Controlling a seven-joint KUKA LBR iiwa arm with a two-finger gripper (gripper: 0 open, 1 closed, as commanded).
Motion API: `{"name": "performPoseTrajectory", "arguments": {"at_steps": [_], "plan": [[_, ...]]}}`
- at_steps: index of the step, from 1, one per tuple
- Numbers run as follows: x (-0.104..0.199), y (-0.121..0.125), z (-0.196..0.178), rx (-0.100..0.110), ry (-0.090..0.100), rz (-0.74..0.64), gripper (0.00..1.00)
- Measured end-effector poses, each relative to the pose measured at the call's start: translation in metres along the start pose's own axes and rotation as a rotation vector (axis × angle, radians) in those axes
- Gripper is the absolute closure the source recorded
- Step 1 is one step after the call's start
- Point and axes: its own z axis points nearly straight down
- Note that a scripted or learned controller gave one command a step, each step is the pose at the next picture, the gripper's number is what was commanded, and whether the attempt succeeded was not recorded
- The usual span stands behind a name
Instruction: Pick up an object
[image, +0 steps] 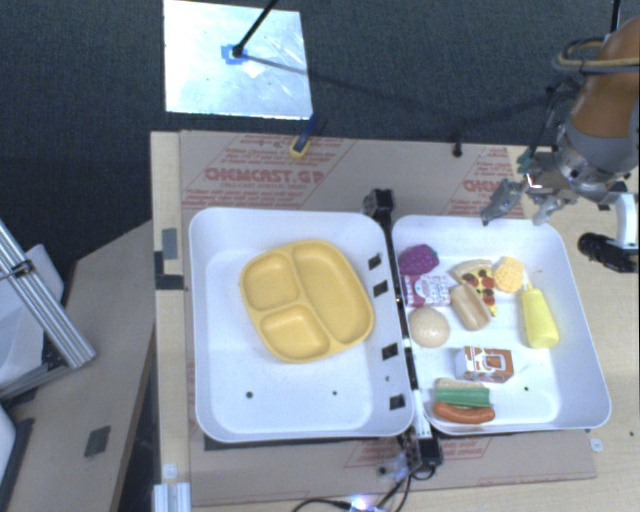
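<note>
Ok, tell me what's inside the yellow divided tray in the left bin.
The yellow tray in the left bin shows three bare compartments, with nothing in them. The bin floor under it is covered.

Red lettering repeats across the brown cardboard sheet (270, 165) lying under both bins; the clearest line, behind the left bin, looks like "CHEMCAST GP". The same print shows partly at the sheet's right rear corner. Print on the small carton (487, 364) and pink packet (428, 291) is too small to read.
</note>
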Motion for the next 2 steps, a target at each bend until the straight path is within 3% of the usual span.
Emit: {"name": "performPoseTrajectory", "arguments": {"at_steps": [2], "plan": [[-0.008,0.012,0.101,0.0,0.0,-0.002,0.0]]}}
